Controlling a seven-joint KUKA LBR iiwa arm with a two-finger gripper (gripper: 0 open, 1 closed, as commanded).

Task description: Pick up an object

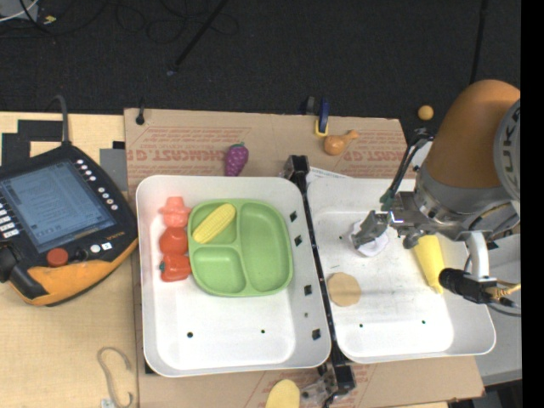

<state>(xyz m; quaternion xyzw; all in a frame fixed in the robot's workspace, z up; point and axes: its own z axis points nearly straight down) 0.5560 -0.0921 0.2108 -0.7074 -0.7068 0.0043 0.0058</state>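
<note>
My gripper [372,228] is low in the right bin [399,334], reaching in from the right under the orange-banded wrist. It sits right above a small white crumpled object [372,246], touching or nearly touching it. A yellow oblong object [430,262] lies just to the right of it, partly under the arm. A flat tan disc [344,289] rests nearer the front, by the divider between the bins.
The left bin [221,338] holds a green divided plate [255,257] with a yellow corn cob [212,222], and red and pink toys [173,240] beside it. A purple toy [236,157] and an orange one [337,142] lie behind the bins. A teach pendant [59,219] sits far left.
</note>
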